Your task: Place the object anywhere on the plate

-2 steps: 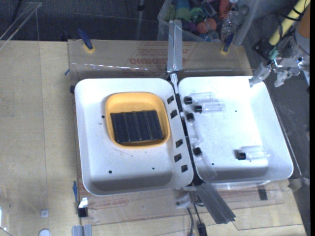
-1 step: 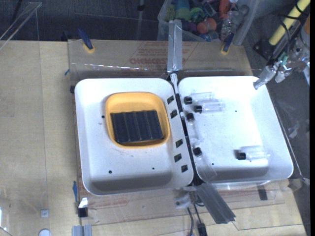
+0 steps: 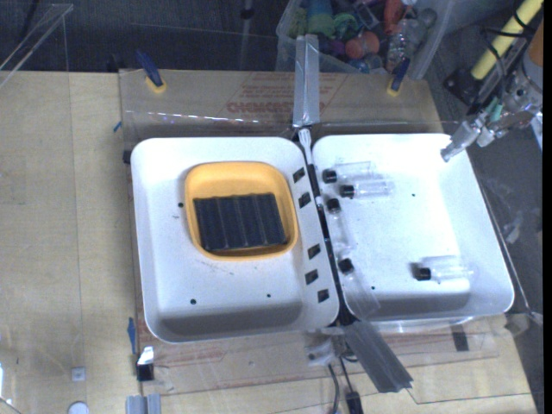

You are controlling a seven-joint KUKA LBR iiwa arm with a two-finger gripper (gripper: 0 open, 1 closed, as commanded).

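A yellow plate (image 3: 200, 182) sits in the left bin (image 3: 164, 291). A black ribbed rectangular object (image 3: 239, 221) lies flat on the plate and covers most of its middle. My gripper (image 3: 451, 150) hangs over the far right corner of the right bin (image 3: 414, 231), well away from the plate. It is small and partly blurred in the camera view, with nothing seen in it.
Clear vials with black caps lie in the right bin: two near its far left (image 3: 360, 187) and one near its front right (image 3: 442, 272). A divider with black clips (image 3: 312, 222) runs between the bins. A clear box of colourful toys (image 3: 358, 15) stands behind them.
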